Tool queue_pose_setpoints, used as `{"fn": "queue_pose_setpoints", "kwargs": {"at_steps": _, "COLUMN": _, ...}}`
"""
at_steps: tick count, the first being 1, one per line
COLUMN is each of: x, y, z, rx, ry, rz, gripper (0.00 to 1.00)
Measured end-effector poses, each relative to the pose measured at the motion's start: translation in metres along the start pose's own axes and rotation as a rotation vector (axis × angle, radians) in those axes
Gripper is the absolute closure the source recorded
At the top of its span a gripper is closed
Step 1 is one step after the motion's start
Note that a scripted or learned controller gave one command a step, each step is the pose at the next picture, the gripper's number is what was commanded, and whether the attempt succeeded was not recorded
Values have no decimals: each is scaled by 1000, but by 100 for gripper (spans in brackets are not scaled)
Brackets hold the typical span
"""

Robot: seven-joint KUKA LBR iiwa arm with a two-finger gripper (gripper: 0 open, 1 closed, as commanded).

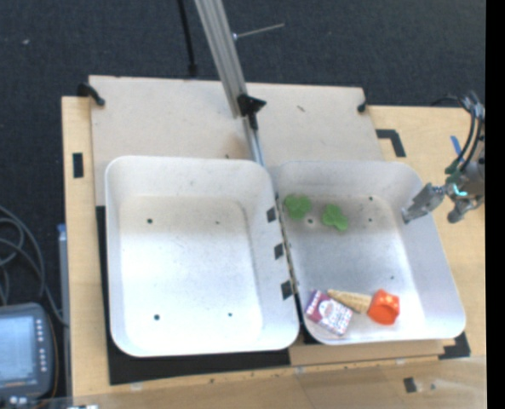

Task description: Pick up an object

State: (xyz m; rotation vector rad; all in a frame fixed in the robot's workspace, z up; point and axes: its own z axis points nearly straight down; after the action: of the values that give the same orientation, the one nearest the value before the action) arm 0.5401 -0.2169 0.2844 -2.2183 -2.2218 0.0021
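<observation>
I see the pincer (439,203) at 3 o'clock, over the right bin's (422,254) outer rim, fingers apart, nothing between them. In that bin: two green pieces (298,206) (335,218) near 12 o'clock; a maroon packet (329,313), a tan cone (349,299) and an orange-red object (385,307) clustered around 6 o'clock. Packet print is too small to read. The left bin (192,254) adjoins on the worktop (175,109).

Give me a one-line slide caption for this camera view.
Gripper at the right bin's right rim, fingers spread; two green pieces, packet, cone, orange toy inside.
</observation>
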Motion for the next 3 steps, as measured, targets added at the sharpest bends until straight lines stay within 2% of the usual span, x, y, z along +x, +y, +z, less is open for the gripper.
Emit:
{"fn": "queue_pose_setpoints", "kwargs": {"at_steps": 1, "x": 0, "y": 1, "z": -2, "rx": -4, "ry": -1, "rz": -1, "gripper": 0}}
{"fn": "queue_pose_setpoints", "kwargs": {"at_steps": 2, "x": -2, "y": -6, "z": 42, "rx": -1, "ry": -2, "rz": 2, "gripper": 0}}
{"fn": "queue_pose_setpoints", "kwargs": {"at_steps": 3, "x": -5, "y": -5, "z": 105, "rx": 2, "ry": -1, "rz": 3, "gripper": 0}}
